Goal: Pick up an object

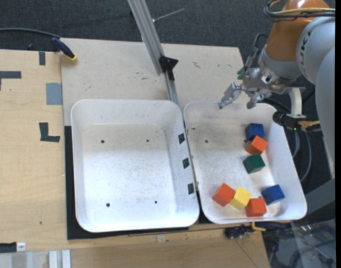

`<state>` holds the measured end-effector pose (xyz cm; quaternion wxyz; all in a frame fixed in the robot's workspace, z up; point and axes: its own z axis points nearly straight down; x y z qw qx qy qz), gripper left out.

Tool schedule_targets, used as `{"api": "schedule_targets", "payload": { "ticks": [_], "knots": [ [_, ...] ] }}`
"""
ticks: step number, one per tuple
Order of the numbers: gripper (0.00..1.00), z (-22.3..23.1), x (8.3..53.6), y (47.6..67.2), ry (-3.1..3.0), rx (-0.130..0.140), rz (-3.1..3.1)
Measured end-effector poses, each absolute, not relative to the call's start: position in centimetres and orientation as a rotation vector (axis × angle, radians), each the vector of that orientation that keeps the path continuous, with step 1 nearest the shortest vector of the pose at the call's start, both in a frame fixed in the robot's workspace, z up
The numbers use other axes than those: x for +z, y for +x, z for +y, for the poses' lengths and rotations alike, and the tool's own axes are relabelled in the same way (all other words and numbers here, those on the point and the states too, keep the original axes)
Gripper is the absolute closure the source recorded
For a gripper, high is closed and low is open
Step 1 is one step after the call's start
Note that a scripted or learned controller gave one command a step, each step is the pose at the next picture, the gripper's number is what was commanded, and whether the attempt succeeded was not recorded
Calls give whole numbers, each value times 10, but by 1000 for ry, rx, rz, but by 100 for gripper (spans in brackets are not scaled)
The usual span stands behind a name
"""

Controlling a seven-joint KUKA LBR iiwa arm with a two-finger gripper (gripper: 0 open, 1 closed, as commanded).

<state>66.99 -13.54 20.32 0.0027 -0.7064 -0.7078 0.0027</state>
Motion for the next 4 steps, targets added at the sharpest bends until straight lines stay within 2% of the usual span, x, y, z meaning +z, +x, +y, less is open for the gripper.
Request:
{"api": "schedule_targets", "payload": {
  "ticks": [2, 3, 4],
  "knots": [
    [0, -127, 109, 665, -2217, 7, -2221],
    [100, -126, 122, 667, -2217, 2, -2225],
    [100, -132, 183, 665, -2224, -4, -2226]
  ]
}}
